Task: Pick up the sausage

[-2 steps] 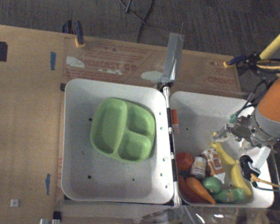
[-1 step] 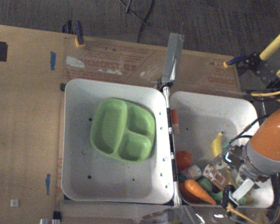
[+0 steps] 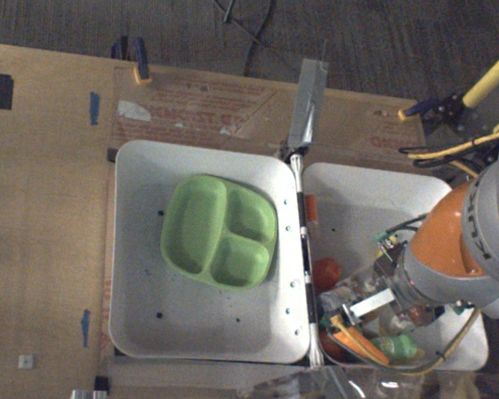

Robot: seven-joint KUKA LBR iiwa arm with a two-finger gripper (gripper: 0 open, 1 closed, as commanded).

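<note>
sausage (image 3: 310, 212) lies along right bin's (image 3: 359, 184) left wall nr its far corner, long axis w/ that wall, gripper (image 3: 364, 307) low over near-left clutter, can't tell its state.

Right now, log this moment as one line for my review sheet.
arm: low over right bin | hand: among food items at left wall | sausage: at divider, untouched | green tray: left bin
</note>
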